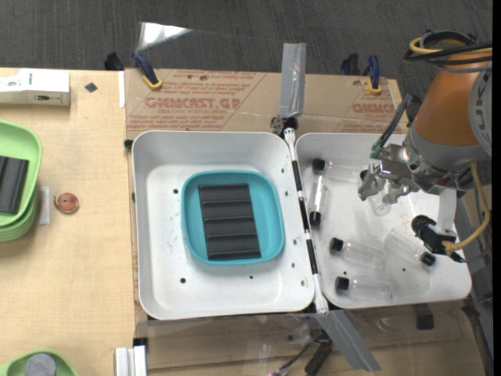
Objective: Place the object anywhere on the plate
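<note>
A teal plate (272,210) sits in the middle of the left white bin (156,233). On it lies a black ridged block (228,221). Several clear vials with black caps are scattered in the right bin (391,292), among them one (316,198) along the left wall, one (337,245) in the middle and one (344,285) near the front. My gripper (381,191) hangs over the back of the right bin, just above a clear vial (383,204). Whether it touches that vial cannot be told.
A divider wall (301,210) separates the two bins. On the bench to the left stand a green tray (19,182), a small orange disc (67,203) and a white box (35,87). Cardboard with clamps (203,100) lies behind the bins. The arm's cable (438,237) hangs over the right bin.
</note>
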### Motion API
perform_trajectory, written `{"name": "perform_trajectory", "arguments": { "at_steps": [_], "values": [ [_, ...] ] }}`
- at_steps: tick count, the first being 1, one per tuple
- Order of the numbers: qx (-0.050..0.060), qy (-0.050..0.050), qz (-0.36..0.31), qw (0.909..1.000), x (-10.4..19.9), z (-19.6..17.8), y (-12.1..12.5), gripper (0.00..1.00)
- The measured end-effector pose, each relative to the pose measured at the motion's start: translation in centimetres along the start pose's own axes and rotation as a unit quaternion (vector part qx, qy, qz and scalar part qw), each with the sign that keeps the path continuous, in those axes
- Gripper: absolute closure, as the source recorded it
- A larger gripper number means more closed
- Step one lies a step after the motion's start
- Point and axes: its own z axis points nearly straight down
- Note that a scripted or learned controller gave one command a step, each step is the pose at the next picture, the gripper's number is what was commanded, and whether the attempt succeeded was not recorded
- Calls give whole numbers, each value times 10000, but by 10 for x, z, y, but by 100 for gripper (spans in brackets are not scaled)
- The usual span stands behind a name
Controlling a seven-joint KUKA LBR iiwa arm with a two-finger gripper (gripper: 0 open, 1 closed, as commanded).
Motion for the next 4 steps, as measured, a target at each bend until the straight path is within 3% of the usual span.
{"name": "perform_trajectory", "arguments": {
  "at_steps": [1, 2, 3, 4],
  "values": [
    [0, 5, -341, 9994, 35, 9, -8, 100],
    [-2, 4, -1193, 9929, 107, 9, -27, 100],
    [-2, 4, -1191, 9929, 107, 9, -27, 0],
    [-3, 0, -859, 9963, 43, 4, 19, 0]
  ]
}}
